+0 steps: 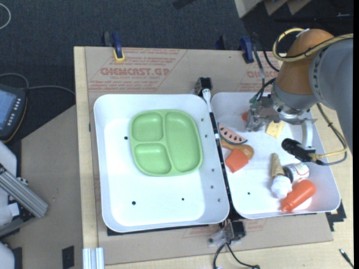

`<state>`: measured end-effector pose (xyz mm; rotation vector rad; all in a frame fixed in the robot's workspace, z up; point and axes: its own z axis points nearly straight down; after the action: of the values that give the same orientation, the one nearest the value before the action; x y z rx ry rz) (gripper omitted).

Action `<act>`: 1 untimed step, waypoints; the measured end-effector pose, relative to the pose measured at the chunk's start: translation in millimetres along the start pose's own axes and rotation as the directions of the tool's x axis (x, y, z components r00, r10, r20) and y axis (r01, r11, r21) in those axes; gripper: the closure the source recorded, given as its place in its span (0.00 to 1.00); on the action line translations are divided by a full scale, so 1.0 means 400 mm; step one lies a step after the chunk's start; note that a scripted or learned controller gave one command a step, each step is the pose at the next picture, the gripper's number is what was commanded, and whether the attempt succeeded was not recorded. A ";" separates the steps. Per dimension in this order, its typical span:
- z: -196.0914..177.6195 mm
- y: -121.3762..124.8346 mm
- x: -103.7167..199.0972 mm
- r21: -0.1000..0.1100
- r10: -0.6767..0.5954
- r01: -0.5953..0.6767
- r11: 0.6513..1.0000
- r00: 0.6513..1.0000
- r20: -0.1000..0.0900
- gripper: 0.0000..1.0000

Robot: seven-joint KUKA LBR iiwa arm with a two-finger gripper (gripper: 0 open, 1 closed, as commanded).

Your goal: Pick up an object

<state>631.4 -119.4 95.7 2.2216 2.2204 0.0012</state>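
A slanted overhead look at a bench with two shallow white bins side by side.

In the left half of the frame, the left bin (118, 200) holds one thing: a pale green divided plate (166, 142) with three compartments, lying flat in the bin's upper middle.

To the right of centre, the right bin (247, 203) holds a scatter of toy foods. Near its left wall lie a watermelon slice (231, 135), a tan piece (241, 149) just below it, and an orange-red block (236, 161). Further right come an ice-cream cone (276, 165), a white piece (279, 187) and an orange carrot-like toy (297, 196) at the lower right, with a pale yellow wedge (275, 129) higher up.

At the upper right, the grey arm reaches down into this bin. Its gripper (258, 118) sits low beside the yellow wedge; whether it is spread or closed cannot be made out, and nothing is visibly held.

This looks like the approach stage. The next move calls for settling over one toy, probably the wedge, and closing on it cleanly.
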 end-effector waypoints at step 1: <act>-0.156 0.007 -0.016 -0.006 0.001 -0.001 1.000 1.000 0.002 1.00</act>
<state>634.3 -125.6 158.2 2.2184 2.2153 0.0056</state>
